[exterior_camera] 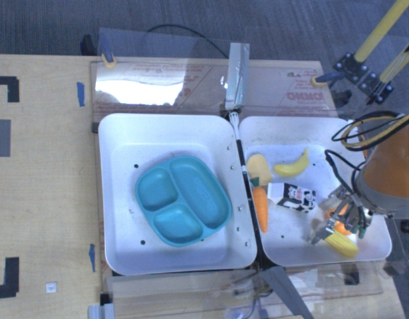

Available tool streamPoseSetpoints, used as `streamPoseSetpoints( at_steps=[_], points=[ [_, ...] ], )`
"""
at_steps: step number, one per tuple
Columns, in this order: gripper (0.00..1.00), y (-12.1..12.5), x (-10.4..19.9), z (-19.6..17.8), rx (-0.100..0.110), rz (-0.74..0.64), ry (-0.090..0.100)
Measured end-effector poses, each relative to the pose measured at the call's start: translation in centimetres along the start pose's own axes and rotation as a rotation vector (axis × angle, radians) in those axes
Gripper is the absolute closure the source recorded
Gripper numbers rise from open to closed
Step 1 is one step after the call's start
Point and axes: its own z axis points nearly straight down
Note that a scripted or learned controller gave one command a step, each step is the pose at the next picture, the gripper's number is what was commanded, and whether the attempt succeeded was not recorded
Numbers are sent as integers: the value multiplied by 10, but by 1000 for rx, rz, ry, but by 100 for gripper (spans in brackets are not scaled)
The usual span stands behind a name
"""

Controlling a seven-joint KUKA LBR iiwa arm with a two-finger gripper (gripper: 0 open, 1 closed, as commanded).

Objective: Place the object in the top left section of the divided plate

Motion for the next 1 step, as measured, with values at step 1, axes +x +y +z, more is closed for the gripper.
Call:
streamPoseSetpoints(
  at_steps=[1],
  points=[
    [0, 40, -71, -100, -2, 50, -5]
  ],
)
